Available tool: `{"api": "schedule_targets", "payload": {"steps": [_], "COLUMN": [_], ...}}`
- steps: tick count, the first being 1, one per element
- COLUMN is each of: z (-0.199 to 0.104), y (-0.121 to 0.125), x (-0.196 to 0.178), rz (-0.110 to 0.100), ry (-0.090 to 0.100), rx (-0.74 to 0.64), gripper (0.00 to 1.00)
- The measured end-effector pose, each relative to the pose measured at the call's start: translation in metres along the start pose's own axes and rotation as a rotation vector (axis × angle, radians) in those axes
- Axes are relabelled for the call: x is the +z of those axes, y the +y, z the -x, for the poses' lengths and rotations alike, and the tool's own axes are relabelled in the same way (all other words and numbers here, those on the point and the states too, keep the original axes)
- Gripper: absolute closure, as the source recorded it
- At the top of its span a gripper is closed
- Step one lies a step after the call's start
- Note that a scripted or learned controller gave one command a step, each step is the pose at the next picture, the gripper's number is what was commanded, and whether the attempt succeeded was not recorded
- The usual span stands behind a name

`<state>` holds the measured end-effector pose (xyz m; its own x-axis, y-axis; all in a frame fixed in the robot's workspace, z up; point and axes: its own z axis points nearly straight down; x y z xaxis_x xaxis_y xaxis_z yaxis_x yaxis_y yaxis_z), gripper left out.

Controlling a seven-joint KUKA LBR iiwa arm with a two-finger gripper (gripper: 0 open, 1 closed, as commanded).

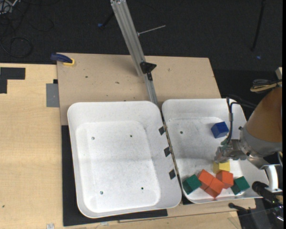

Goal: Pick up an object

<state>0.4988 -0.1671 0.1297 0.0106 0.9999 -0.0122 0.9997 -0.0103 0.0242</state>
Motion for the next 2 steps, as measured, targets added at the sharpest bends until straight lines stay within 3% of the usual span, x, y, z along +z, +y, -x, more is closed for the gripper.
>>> {"api": "schedule_targets", "payload": {"steps": [1, 2], "z": [-0.001, 0.001], "y": [-0.007, -0.006], "x": [-0.052, -0.078], "rz": [-0.022, -0.023], "ry": [0.012, 0.012], "rx": [-0.013, -0.011], "gripper": [1.0, 1.0]}}
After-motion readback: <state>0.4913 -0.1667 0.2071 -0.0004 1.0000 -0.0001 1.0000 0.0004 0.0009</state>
